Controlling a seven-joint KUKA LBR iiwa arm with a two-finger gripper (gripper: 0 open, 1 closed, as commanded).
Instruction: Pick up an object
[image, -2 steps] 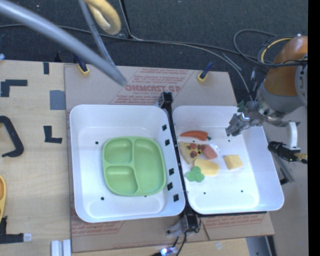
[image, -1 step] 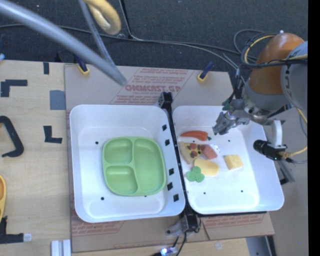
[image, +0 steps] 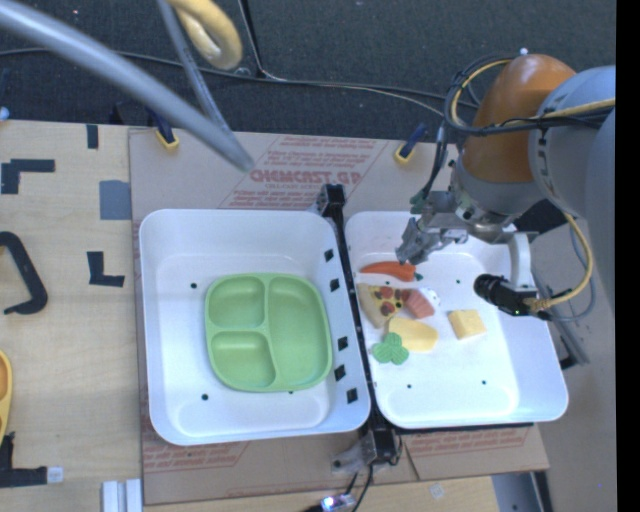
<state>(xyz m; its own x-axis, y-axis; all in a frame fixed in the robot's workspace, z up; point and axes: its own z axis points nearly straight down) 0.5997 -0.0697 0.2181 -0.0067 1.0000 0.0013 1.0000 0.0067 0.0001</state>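
Right of centre in the frame, the grey two-finger gripper hangs just above the orange carrot-shaped toy in the right white plastic bin, seemingly lined up to grasp; whether it is spread or closed, I cannot tell.

You are looking at a robotics lab bench — not a kitchen, despite the toy food. A printed brown cardboard sheet is clamped to the pale plywood bench top with yellow-handled clamps, black tape marks dot the wood, and loose black cables trail over dark carpet — beside the grey industrial arm with its orange band.
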